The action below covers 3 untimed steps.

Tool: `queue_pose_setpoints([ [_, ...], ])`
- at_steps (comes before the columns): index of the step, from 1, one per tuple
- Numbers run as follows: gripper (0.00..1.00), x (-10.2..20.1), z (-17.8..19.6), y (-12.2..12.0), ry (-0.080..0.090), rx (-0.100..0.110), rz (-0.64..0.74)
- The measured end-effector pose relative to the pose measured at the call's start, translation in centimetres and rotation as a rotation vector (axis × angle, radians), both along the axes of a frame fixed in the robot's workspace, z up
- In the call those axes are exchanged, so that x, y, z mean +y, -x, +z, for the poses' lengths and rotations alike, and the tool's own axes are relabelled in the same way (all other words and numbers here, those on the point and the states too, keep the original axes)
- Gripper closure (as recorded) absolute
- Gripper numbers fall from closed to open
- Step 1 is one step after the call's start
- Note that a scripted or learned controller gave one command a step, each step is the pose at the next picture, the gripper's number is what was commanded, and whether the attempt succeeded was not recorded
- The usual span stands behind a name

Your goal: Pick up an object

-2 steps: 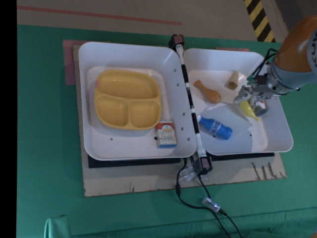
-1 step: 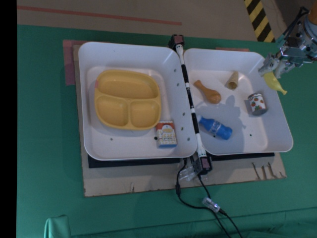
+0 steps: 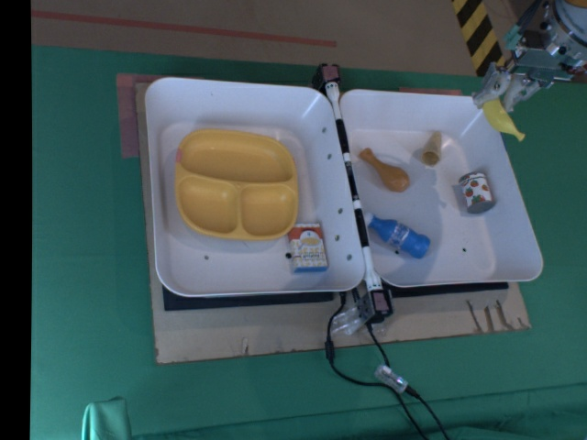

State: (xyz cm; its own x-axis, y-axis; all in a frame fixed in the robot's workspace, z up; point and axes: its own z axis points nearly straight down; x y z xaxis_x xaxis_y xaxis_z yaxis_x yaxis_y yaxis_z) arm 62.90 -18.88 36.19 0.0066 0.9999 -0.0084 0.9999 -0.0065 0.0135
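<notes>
- The hand (image 3: 510, 88) hangs above the far right corner of the right white plastic bin (image 3: 514, 246), its fingers closed around the upper end of a yellow toy banana (image 3: 503, 118).
- The banana is clear of the bin floor; its long axis slants from the fingers down toward the bin's right rim, free tip pointing lower right.
- In the right bin lie a brown toy drumstick (image 3: 385, 169), a small tan cone (image 3: 431, 148), a tin can with a red-spotted label (image 3: 475, 192) and a blue plastic bottle (image 3: 399, 236).
- The left white bin (image 3: 170, 264) holds a yellow compartment tray (image 3: 237, 182) and a small printed carton (image 3: 308, 247).
- Both bins rest on cardboard on the green bench (image 3: 83, 246).
</notes>
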Motion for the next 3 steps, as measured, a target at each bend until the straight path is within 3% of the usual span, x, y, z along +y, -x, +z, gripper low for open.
queue_pose_setpoints([
  [1, 1.0, 4.0, 0.3, -5.0, -0.001, 0.0, 0.001],
  [2, 1.0, 4.6, -1.6, -3.9, -0.003, 0.006, -0.002],
  [3, 1.0, 2.9, -0.9, 0.8, -0.004, 0.003, -0.002],
])
